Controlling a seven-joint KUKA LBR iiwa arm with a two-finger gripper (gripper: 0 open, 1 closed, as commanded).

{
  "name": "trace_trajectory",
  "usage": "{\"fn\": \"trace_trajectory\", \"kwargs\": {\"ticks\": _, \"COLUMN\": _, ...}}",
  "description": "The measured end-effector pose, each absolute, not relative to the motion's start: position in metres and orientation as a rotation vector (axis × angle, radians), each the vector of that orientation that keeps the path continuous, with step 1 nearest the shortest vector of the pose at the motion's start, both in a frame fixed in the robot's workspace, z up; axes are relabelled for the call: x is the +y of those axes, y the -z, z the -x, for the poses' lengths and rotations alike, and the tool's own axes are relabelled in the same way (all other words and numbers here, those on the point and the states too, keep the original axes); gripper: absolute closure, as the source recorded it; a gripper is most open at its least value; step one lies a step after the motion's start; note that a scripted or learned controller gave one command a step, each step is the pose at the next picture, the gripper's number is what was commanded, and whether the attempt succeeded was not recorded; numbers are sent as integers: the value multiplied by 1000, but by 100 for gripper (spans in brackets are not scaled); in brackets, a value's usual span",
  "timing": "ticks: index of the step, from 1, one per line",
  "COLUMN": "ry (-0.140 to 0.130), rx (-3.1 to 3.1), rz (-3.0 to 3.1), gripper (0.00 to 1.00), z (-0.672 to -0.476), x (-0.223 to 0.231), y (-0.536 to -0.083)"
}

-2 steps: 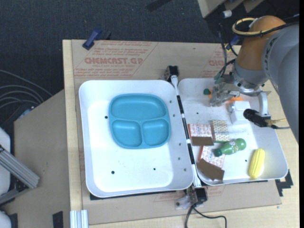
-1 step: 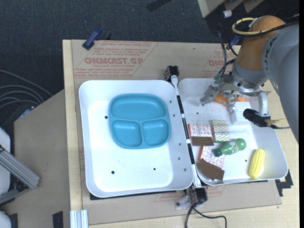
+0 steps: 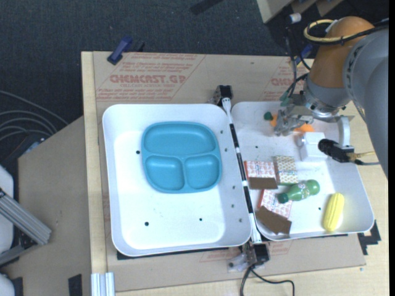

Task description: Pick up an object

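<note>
The end effector (image 3: 285,123) hangs low in the right bin (image 3: 352,184), touching a small orange toy (image 3: 300,127). I cannot tell its grip.

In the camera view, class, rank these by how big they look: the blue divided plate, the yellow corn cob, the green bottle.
1. Blue divided plate, by far the largest.
2. and 3. Yellow corn cob and green bottle look about alike in size, so I won't rank them.

The brown board (image 3: 154,73) under the bins reads "CHEMCAST GP" in red (smaller lines unreadable).
</note>
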State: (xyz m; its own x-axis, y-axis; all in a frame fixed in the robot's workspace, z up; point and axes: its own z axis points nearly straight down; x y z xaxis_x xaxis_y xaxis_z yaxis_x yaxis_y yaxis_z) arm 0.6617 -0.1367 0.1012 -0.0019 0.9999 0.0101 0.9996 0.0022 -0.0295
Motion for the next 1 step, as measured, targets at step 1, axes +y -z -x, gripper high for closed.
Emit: {"fn": "trace_trajectory", "kwargs": {"ticks": 1, "ry": -22, "rx": -2203, "rz": 2198, "gripper": 0, "z": -662, "x": -137, "y": -101}}
